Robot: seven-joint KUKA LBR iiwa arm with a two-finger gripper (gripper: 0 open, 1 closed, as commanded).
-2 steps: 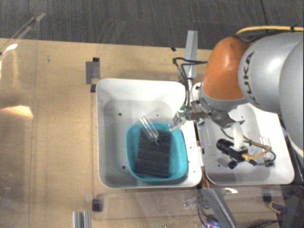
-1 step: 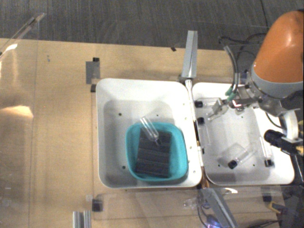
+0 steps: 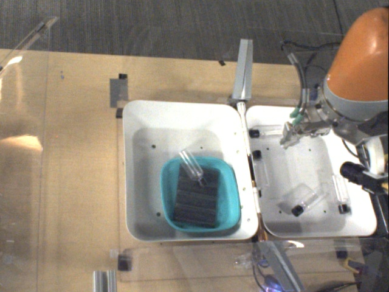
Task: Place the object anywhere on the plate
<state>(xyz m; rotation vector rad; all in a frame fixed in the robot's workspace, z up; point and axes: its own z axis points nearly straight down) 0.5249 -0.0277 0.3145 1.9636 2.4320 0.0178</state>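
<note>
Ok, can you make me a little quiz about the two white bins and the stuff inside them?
1. True or false: the square teal plastic plate sits in the left white bin.
2. What lies on the plate? A) a black ribbed block B) a red ball C) a spoon
3. Which bin is the two-finger gripper above?

Key: 1 true. 2 A, with a clear plastic tube resting on it. 3 The right white bin.

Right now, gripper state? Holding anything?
Gripper: over the right bin's upper left part; open or shut cannot be told, and nothing shows between the fingers. A clear tube lies on the dark block in the teal plate.
</note>
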